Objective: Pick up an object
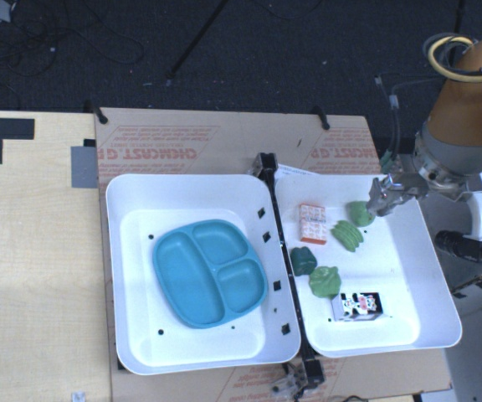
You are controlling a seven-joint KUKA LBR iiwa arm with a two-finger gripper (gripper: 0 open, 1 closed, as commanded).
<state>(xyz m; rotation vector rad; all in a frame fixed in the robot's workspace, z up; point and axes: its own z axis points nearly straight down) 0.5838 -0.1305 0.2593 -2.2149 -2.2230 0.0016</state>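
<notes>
Gripper [381,201] poised low in right bin [429,262], just beside green object [359,213] at bin's far side; contact unclear. Finger state: cannot tell. Placement suggests grasp approach on this piece. Other items nearer bin centre, apart from gripper.

**Small items scattered in the right bin**

Orange-and-white packet [312,223] near centre; green pieces at two o'clock [359,213], three [347,235] and six [325,281]; dark teal lump [303,260] at seven; black-and-white box [359,305] at five.
</notes>
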